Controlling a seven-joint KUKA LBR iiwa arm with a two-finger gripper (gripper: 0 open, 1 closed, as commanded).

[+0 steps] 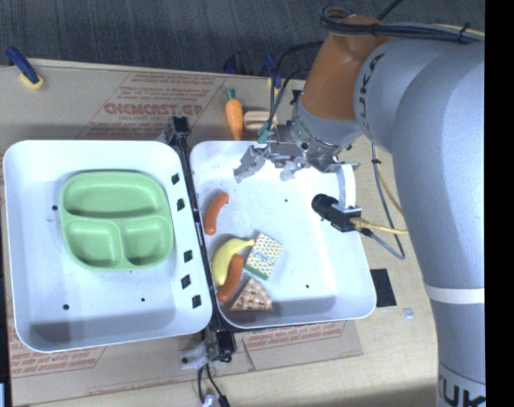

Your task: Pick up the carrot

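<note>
We take the right bin (325, 299) as our landmark. The carrot (232, 116) lies outside it, on the cardboard sheet (155, 100) just beyond the bin's far rim, near its far left corner, with the green top pointing away from the bin. Next to the carrot, toward the arm, we see a small pale item (255, 122) that we cannot name.

The gripper (265, 164) hangs over the far part of the right bin, a little inside the far rim. Its two fingers stand apart and nothing is between them, so we read it as open and holding nothing. It is near the carrot but does not touch it. The grey arm (427, 125) with the orange band (338, 79) reaches in over the bin's right side.

Inside the right bin, close to its left wall, lies an orange sausage-like piece (213, 212). Nearer the front left corner a banana (226, 254) touches another orange piece (232, 278), and beside them are a small patterned box (265, 256) and a waffle-like piece (253, 297).

The left bin (36, 295) touches the right bin's left wall and holds a green divided tray (117, 219). Both bins rest on the surface (393, 354)
</note>
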